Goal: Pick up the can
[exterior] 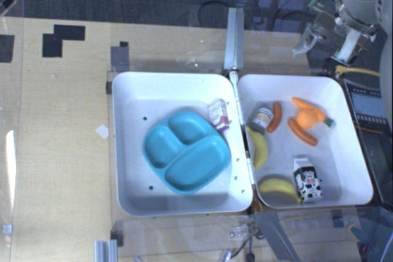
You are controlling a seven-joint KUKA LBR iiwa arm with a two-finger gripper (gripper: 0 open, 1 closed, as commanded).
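The can point(262, 118) is small, with a grey lid and a pale label. It sits in the left part of the right bin point(344, 101), touching a red sausage point(274, 116) on its right. My gripper point(325, 44) hangs beyond the right bin's far edge, well up and to the right of the can. Its two pale fingers point(305, 43) stand apart, open, with nothing between them.
A banana point(259, 147) lies just below the can and a second banana point(279, 188) at the bin's front. An orange carrot toy point(309, 115), another sausage point(303, 132) and a small carton point(307, 183) are further right. The left bin point(129, 101) holds a blue divided plate point(187, 150) and a pink packet point(218, 115).
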